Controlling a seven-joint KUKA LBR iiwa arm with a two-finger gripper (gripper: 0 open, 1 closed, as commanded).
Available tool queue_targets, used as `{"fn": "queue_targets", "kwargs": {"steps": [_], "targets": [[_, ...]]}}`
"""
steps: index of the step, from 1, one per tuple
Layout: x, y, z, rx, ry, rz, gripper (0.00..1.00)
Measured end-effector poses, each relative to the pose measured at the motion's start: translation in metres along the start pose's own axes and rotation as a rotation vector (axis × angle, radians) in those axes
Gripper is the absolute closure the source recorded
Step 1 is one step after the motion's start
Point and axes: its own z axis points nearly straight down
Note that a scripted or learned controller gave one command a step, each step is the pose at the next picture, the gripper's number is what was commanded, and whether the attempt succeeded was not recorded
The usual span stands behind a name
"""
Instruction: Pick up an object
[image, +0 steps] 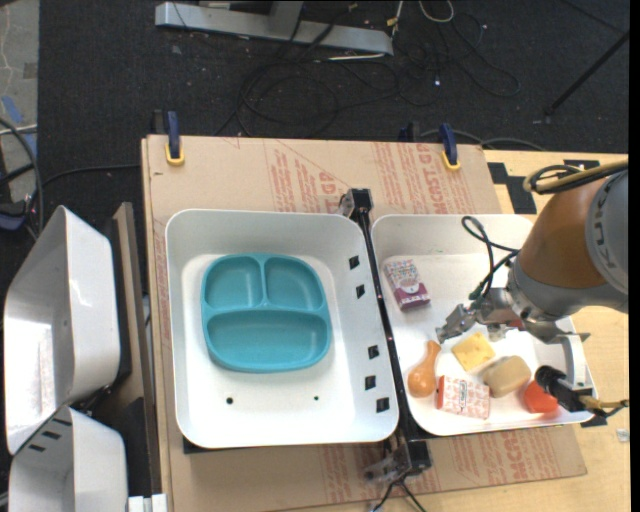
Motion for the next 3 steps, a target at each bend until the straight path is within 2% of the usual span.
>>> {"fn": "queue_targets", "kwargs": {"steps": [1, 2, 3], "targets": [[0.0, 0.001, -0.013, -0.004, -0.001, 0.001, 1.0], [-0.003, -0.006, -0.073, -0.008, -0.003, 0.001, 1.0], [-0.003, -0.005, -0.116, -0.008, -0.003, -0.003, 1.0]]}}
